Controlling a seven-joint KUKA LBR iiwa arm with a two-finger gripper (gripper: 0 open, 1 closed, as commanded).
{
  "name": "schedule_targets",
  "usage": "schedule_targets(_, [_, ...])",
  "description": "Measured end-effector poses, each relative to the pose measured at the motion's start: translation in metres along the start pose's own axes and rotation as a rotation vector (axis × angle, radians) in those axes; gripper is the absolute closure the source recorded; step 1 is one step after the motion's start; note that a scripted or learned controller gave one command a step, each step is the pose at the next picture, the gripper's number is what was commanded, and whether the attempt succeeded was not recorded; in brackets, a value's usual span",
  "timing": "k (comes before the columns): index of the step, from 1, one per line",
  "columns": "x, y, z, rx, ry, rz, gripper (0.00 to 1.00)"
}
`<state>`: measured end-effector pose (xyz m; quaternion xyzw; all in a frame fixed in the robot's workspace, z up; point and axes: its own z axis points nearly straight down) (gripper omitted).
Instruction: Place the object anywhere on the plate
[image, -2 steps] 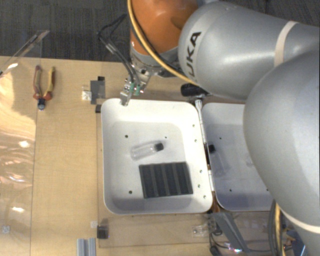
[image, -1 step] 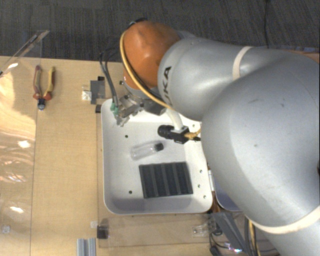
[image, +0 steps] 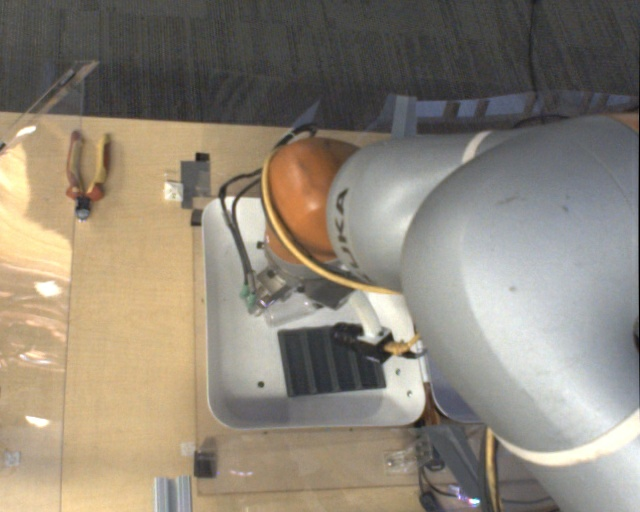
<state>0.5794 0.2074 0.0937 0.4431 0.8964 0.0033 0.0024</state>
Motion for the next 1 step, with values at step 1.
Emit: schedule_targets(1, [-0.0283, 0.0516, 0.0028, -0.007, -0.004, -0.311, 1.0])
